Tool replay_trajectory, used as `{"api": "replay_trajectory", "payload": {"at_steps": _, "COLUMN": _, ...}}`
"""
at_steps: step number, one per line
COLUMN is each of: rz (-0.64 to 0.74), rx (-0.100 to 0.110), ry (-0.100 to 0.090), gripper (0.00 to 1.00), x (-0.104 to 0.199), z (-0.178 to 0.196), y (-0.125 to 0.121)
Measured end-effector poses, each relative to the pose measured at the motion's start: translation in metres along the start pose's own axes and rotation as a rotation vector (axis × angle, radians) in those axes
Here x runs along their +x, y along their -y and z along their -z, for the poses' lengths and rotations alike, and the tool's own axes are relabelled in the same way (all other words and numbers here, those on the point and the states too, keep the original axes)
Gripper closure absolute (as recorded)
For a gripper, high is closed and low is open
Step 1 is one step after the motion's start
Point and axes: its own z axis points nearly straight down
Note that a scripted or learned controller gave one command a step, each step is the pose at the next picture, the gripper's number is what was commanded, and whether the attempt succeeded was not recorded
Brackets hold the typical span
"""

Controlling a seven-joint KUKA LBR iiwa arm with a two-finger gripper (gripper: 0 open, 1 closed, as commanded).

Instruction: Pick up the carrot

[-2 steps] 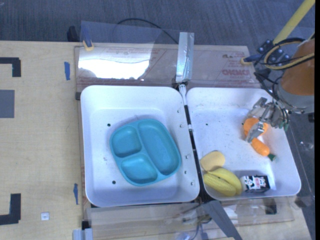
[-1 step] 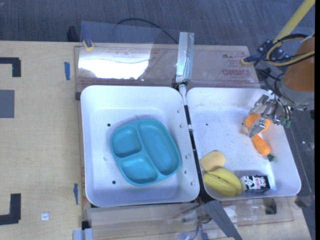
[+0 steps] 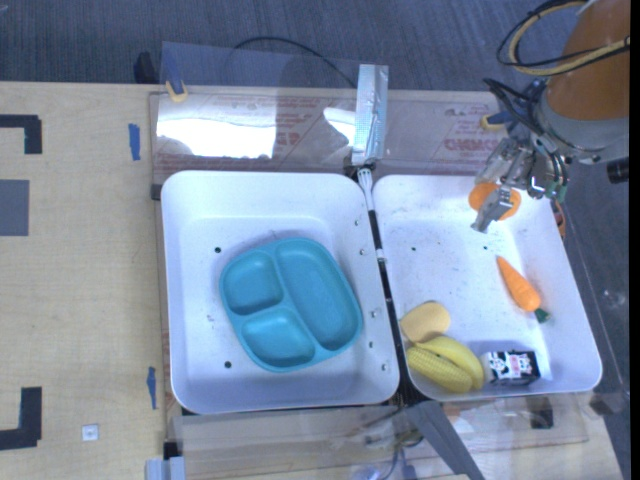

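The gripper (image 3: 497,200) jaws pinch an orange piece (image 3: 495,199) near the right bin's (image 3: 440,253) far edge; the carrot (image 3: 519,284) lies apart.

Two white bins (image 3: 190,298), one blue divided plate (image 3: 290,303), one carrot (image 3: 519,283), two yellow items (image 3: 440,353), one small carton (image 3: 513,366).

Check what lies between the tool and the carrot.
In the camera view, bare white bin floor separates the tool from the carrot.

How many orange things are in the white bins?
2. A carrot lies by the right bin's right wall; another orange item sits at the pincer, partly hidden.
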Motion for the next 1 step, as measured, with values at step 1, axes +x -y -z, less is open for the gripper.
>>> {"api": "replay_trajectory", "payload": {"at_steps": 1, "rz": -0.162, "rx": 0.005, "ry": -0.011, "gripper": 1.00, "x": 0.0278, "z": 0.0221, "y": 0.0552}}
